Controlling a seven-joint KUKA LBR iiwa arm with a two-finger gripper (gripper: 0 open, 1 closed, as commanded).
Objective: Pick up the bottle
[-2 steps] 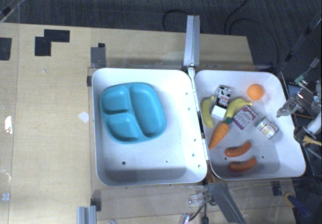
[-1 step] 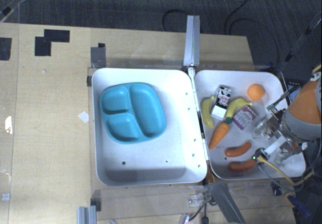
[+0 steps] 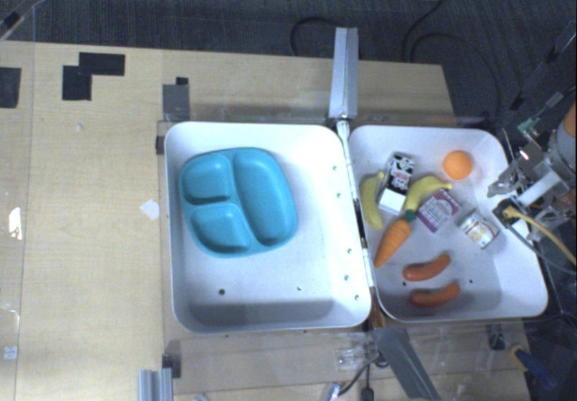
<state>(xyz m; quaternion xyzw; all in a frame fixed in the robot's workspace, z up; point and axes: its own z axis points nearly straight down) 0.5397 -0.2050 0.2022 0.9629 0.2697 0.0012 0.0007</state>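
Note:
A small clear bottle [image 3: 478,230] with a pale label lies on its side in the right bin [image 3: 532,296], near that bin's right wall. My gripper [image 3: 520,193] hangs over the right rim of the same bin, a little above and to the right of the bottle and apart from it. The grey arm reaches in from the right edge of the camera view, and nothing shows in the gripper.
The right bin also holds two bananas [image 3: 424,190], a black-and-white carton [image 3: 398,179], an orange ball [image 3: 458,165], a purple packet [image 3: 439,209], a carrot [image 3: 392,241] and two sausages [image 3: 426,269]. A blue divided plate [image 3: 238,199] lies in the left bin [image 3: 270,314].

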